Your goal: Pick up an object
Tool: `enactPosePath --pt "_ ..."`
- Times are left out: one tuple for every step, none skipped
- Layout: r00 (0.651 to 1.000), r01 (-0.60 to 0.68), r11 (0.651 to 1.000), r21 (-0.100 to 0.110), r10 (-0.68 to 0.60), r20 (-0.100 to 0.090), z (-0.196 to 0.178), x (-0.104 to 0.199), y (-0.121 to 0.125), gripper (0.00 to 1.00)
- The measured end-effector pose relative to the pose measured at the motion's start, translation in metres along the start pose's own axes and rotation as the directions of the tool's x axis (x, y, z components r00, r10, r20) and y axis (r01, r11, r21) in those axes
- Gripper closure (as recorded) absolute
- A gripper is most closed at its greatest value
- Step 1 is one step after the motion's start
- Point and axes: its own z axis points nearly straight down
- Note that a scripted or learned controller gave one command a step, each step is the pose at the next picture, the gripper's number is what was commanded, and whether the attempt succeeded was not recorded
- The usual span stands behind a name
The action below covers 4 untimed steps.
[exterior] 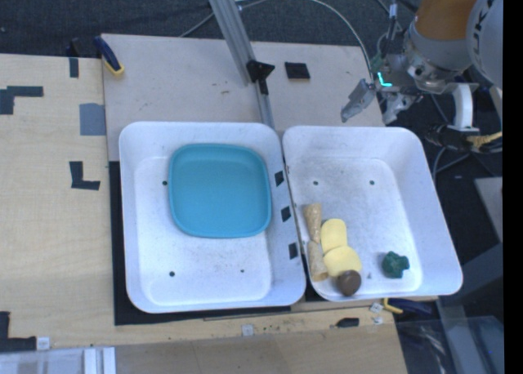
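The right bin (409, 160) holds several small objects along its near edge. A beige ridged stick (313, 238) lies against the bin's left wall. Beside it sits a yellow lumpy piece (335, 248), and a brown round piece (349, 282) touches its near end. A small dark green object (395, 264) lies apart near the front right corner. My gripper (377, 105) hangs above the bin's far rim, well away from all of them. Its fingers (357, 104) are spread open with nothing between them.
The left bin (139, 201) holds a square blue plate (219, 190). A slanted metal pole (237, 29) rises behind the two bins. Cables loop over the bench at the back right, near the arm.
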Motion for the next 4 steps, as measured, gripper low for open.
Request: enactPosePath --pt "1.000 0.000 1.000 0.000 0.000 0.000 0.000 0.000 0.000 0.00" --pt "1.000 0.000 1.000 0.004 0.000 0.000 0.043 0.001 0.000 0.00" --pt "1.000 0.000 1.000 0.006 0.000 -0.001 0.106 0.000 -0.003 0.00" --pt "1.000 0.000 1.000 0.006 0.000 -0.001 0.170 0.002 -0.005 0.00"
